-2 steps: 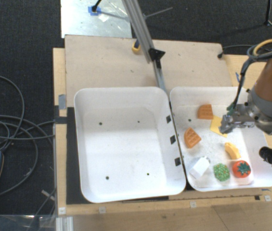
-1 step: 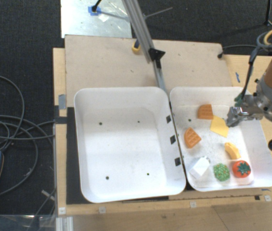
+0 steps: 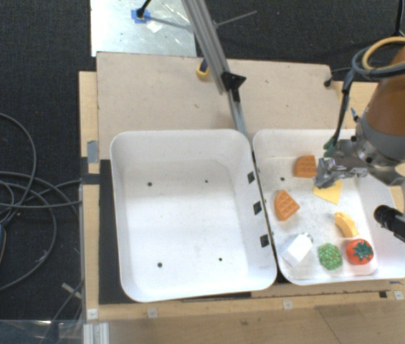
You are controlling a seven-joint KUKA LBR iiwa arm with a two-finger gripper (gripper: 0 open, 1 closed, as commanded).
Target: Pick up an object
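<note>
The camera looks down on two white bins side by side on a brown bench (image 3: 159, 92). The right bin (image 3: 403, 267) is the one with toys in it, so every place here is told from that bin.

The gripper (image 3: 329, 174) hangs over the far part of the right bin, a little toward its right side. It sits at the end of the grey arm (image 3: 396, 131), which comes in from the right and has an orange band (image 3: 403, 84) higher up. The gripper's tip is right at the top edge of a yellow wedge (image 3: 329, 193) that looks like cheese. You cannot tell if the jaws are open or closed, and you cannot tell if they touch the wedge.

The yellow wedge lies near the middle of the right bin, just under the gripper. A round orange cracker (image 3: 305, 166) lies in the far part of the bin, just left of the gripper. An orange waffle piece (image 3: 286, 206) lies near the bin's left wall. A small yellow piece (image 3: 345, 225) lies toward the bin's right side. Along the near wall of the bin sit three things in a row: a white block (image 3: 297, 249), a green bumpy ball (image 3: 329, 256) and a red tomato (image 3: 360, 251) with a green top.

The left bin (image 3: 188, 213) sits touching the right bin's left wall.
</note>
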